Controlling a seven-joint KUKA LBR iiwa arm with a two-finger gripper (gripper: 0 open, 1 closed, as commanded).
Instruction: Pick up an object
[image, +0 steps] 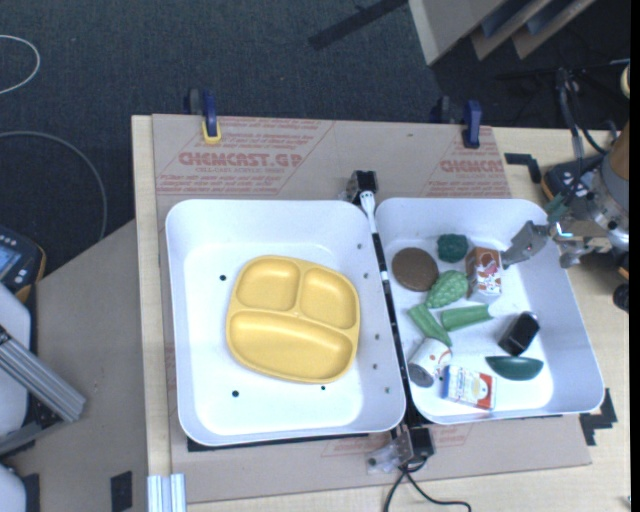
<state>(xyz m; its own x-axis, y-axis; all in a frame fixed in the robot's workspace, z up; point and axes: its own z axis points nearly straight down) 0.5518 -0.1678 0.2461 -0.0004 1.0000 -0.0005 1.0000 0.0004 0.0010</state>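
The right white bin (570, 300) holds several small objects. Among them are a brown disc (414, 268), a dark green lump (453, 246), a red and white can (484, 273), a bumpy green piece (447, 290), a green pod (465, 317), a black block (518, 333), a dark green wedge (515, 368), a tipped white can (430, 360) and a small carton (468, 386). My gripper (545, 250) hangs over the bin's upper right part, just right of the red and white can. It is open, and nothing sits between its fingers.
The left white bin (195, 300) carries a yellow divided plate (293, 318). A ridge (380, 280) separates the two bins. Clamps (209, 112) hold the cardboard base at the back. Cables and arm hardware (600, 190) crowd the right edge.
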